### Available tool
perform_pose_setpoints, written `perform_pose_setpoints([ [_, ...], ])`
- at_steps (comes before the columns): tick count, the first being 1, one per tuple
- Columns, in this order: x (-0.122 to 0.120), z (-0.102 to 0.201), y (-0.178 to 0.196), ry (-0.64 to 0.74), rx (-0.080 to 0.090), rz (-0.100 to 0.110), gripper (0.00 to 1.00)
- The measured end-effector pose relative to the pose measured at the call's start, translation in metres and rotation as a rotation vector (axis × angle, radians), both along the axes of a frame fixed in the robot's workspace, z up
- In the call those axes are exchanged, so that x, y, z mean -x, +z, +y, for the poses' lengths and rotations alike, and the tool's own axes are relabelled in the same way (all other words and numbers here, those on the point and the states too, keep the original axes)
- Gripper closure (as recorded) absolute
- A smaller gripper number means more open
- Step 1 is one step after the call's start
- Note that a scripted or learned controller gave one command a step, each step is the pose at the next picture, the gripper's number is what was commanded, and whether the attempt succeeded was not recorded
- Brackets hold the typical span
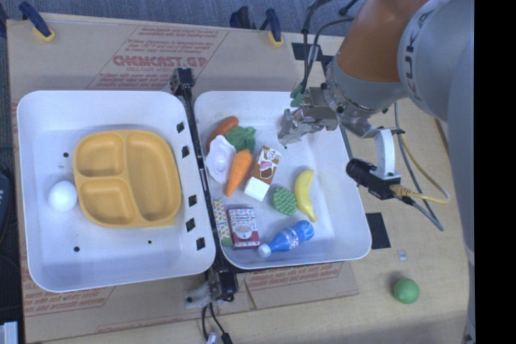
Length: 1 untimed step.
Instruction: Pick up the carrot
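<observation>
1. The job is to pick up the carrot point(238, 170). It looks like the job is not done yet, because the carrot lies in the right bin point(343, 242) and nothing is touching it.
2. The carrot is orange with a green top point(241, 137). It lies near the left side of that bin, just beside a white lump point(219, 160) and a small brown box point(267, 163).
3. The tool point(294, 125) is over the top part of the right bin, up and to the right of the carrot, and apart from it. I cannot tell if it is released or clenched. I see nothing held in it.
4. What is left, I think: the tool must go to the carrot, close on it and lift it.
5. Now I count. There are two white bins. The left bin point(36, 254) has one yellow tray point(129, 177) with three parts, and one white ball point(62, 196).
6. The right bin has one carrot, one red-orange sausage shape point(223, 127), one white lump, one small brown box, one white cube point(256, 189), one green bumpy piece point(284, 201), one banana point(305, 194), one blue bottle point(287, 239) and one red carton point(243, 227).
7. One green ball point(406, 290) sits on the tabletop point(72, 44), outside the bins.
8. Two blue clamps point(36, 20) hold the far edge.
</observation>
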<state>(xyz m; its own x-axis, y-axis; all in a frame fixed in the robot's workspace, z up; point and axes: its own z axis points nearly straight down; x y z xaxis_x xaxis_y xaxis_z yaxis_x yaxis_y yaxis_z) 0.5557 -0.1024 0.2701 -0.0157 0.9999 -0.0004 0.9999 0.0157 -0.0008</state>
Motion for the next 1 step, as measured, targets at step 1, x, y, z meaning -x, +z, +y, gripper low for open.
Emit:
perform_pose_setpoints([
  [1,0.0495,0.0261,-0.0794,-0.068,-0.002,0.006,1.00],
])
